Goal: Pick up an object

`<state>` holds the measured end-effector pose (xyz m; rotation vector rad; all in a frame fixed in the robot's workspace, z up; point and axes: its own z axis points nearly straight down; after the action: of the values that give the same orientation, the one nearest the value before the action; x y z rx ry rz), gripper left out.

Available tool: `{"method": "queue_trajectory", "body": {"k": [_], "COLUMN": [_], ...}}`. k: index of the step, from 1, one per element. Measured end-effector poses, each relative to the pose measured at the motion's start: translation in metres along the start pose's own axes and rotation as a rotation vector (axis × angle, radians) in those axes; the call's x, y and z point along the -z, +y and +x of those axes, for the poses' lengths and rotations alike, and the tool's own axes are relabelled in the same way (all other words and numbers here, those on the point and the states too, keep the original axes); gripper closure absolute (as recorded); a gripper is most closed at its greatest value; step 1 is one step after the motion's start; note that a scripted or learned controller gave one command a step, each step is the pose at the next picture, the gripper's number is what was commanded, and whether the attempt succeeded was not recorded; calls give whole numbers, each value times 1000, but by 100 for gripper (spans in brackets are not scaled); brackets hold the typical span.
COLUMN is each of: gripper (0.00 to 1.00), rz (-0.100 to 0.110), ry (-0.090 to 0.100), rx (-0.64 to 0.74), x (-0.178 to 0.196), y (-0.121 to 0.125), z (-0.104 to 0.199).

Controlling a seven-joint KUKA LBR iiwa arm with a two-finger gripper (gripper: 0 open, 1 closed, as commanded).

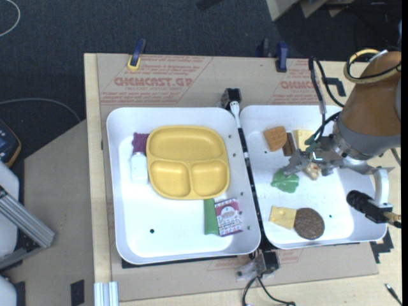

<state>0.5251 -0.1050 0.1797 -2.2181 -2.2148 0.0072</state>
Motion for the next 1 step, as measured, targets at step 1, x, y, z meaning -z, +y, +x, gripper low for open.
{"method": "queue_trajectory", "body": {"k": [1], "gripper": [0], "rz": [-1], "ry": [1], "rx": [1], "x": [-47], "y": [-5], "z": [8]}}
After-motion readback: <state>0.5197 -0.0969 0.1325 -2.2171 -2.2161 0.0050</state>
